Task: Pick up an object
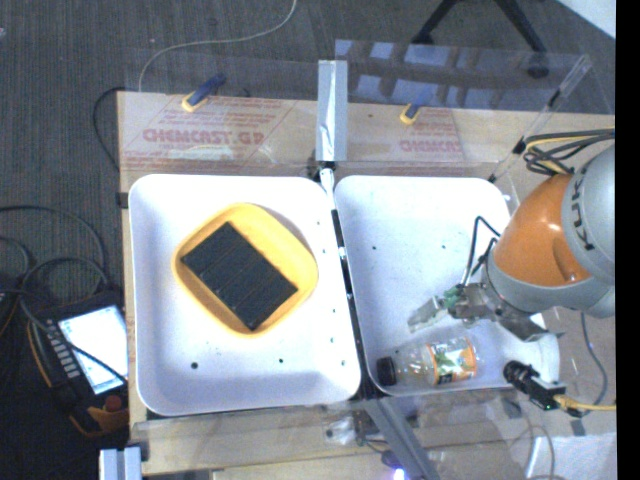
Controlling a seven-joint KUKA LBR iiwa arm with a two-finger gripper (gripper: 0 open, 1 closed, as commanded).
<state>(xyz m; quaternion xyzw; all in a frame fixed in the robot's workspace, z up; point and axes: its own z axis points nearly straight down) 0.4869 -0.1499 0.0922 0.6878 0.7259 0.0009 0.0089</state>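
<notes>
A small clear plastic bottle [432,362] with an orange and green label and a dark cap lies on its side at the front edge of the right bin [400,218]. My gripper [440,308] hangs low over the right bin's front right part, just above and behind the bottle, apart from it. The grey arm with its orange band [535,243] reaches in from the right. In the left bin [160,368] rests a yellow dish [290,238] with a black ridged square pad [240,275] on top.
The divider between the two bins [340,258] runs down the middle. Clear panels and taped cardboard [205,138] stand behind the bins. A cable [482,230] loops off the wrist. A handheld device [85,343] lies on the floor at left.
</notes>
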